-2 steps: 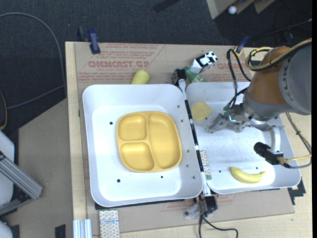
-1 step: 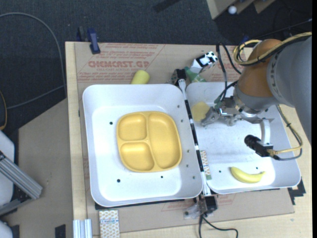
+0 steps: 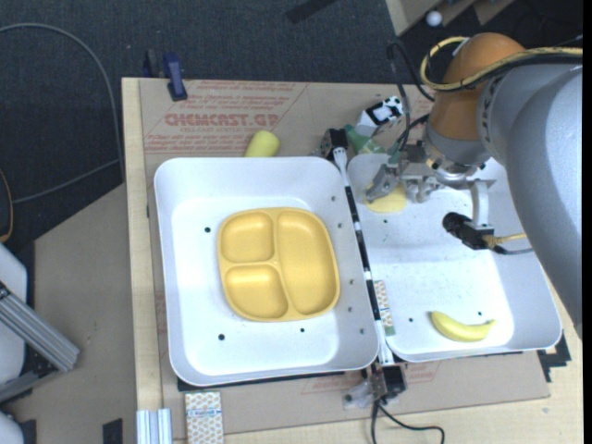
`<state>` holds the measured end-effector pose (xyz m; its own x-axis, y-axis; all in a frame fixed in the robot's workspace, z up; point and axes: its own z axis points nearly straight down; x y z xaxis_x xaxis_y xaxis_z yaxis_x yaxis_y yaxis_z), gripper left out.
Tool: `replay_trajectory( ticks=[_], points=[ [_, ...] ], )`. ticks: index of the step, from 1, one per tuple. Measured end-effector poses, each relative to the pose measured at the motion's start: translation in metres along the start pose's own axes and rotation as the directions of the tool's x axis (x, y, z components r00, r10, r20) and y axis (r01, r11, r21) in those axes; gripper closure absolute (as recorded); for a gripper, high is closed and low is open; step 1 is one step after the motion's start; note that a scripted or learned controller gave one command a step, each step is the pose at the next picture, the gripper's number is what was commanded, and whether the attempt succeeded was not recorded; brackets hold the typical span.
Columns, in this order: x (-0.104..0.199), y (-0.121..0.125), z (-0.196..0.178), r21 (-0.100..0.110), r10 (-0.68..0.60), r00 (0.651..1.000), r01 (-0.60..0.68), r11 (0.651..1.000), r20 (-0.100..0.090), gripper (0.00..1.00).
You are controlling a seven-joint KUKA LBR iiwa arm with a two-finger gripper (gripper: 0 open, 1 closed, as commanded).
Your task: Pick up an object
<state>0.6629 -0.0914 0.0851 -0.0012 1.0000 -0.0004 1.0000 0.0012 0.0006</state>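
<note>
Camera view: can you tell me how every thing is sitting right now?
Yellow divided plate: flat in the left bin, upright.
Banana: lying in the right bin, near its front edge.
Pale yellow object: lying under the gripper.
Yellow object: lying outside the bins.

My feed shows robotics lab, test-cell look. Bench [image 3: 139, 248] topped with raw board, stencilled red lettering [image 3: 222, 118] across it. Two shallow white bins [image 3: 176, 248] fixed side by side on top. Grey arm [image 3: 546, 137] with orange band [image 3: 472, 72] reaches in from right, loose wires [image 3: 388, 137] bunched near wrist. Dark carpet floor [image 3: 74, 26] around bench, grey cable [image 3: 92, 63] looping over it. Aluminium framing [image 3: 32, 331] at left edge. Toy-like props: yellow divided plate [image 3: 277, 264], banana [image 3: 460, 326].
</note>
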Motion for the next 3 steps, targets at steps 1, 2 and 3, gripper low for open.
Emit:
replay_trajectory(
  ticks=[1,2,3],
  points=[
    [0.0,0.0,0.0,0.0,0.0,1.0,0.0,1.0,0.0,0.0],
    [0.0,0.0,0.0,0.0,0.0,1.0,0.0,1.0,0.0,0.0],
    [-0.035,0.004,0.0,-0.002,0.001,1.0,-0.001,1.0,0.002,0.0]
  ],
)
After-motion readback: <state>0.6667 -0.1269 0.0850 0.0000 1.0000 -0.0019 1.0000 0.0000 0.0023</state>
